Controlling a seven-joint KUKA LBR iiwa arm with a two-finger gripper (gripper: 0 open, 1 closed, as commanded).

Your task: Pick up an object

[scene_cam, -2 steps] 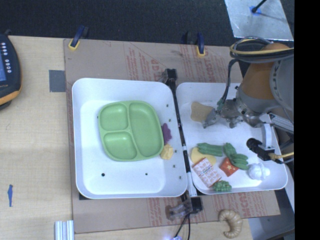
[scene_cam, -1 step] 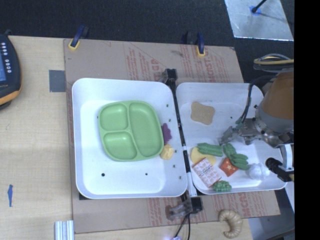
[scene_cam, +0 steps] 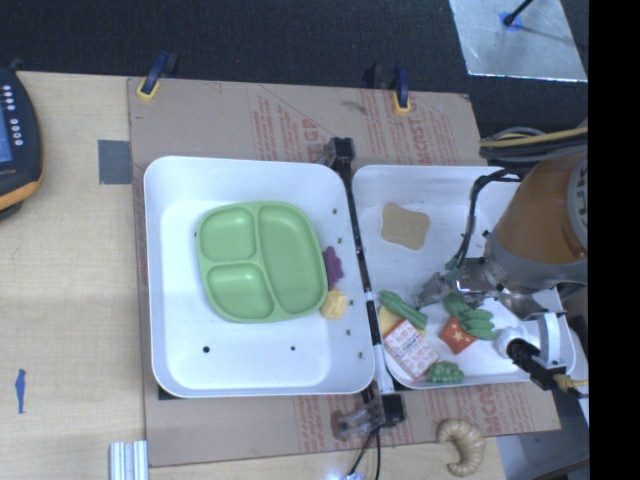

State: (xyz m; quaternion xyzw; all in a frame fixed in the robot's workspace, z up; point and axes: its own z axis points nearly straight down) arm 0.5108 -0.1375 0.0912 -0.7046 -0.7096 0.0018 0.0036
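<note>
One fixed camera looks down at a slant from above the bench, far enough off to take in both white bins, the left bin [scene_cam: 160, 268] and the right bin [scene_cam: 440, 183], side by side, with the arm [scene_cam: 535, 223] entering from the right.

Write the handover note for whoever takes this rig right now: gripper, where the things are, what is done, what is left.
Gripper: low in the right bin, among the toys; its grip cannot be made out.
Right bin: tan slice near the back; green pods, green piece, red piece, printed packet and green sprig near the front.
Left bin: green divided plate, purple piece, yellow piece.
Croissant lies on the bench outside the bins.
Done: no lift seen.
Left: grasp one thing and raise it.
</note>
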